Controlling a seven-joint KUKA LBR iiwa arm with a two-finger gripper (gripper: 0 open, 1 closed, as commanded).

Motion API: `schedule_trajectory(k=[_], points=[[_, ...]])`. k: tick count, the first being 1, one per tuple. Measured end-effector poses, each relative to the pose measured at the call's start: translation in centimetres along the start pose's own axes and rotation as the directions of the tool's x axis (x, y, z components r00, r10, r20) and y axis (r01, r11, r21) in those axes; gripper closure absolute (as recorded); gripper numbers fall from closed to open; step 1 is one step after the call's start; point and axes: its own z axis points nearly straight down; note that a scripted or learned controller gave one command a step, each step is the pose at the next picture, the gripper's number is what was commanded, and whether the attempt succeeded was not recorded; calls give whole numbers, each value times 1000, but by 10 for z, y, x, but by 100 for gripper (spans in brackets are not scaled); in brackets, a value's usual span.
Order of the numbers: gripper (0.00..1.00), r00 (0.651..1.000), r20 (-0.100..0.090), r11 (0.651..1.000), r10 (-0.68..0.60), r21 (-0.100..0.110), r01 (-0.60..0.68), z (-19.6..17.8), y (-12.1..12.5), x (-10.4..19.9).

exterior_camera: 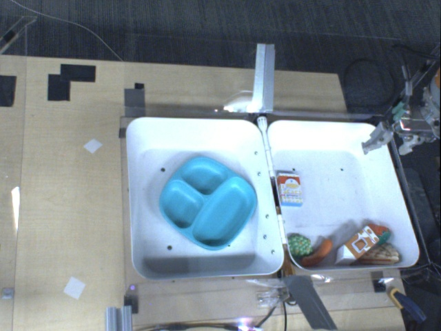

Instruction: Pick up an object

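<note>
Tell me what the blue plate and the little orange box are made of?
The blue plate, a divided tray with three sections, looks like smooth moulded plastic: one even colour, rounded edges, soft sheen. The little orange box looks like printed cardboard, flat-sided with a picture label, though it could be a plastic toy; the view is too small to be sure.

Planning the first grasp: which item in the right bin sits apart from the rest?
The small red-topped box, alone beside the divider wall; the other items crowd along the near edge of the right bin.
</note>
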Motion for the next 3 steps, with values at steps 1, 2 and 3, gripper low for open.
schedule_trajectory(k=[1, 2, 3], points=[[0, 997, -1, 997, 75, 2, -75, 78, -92, 21], [0, 976, 0, 976, -216, -1, 216, 95, -100, 11], [0, 995, -1, 995, -97, 1, 97, 94, -100, 37]])
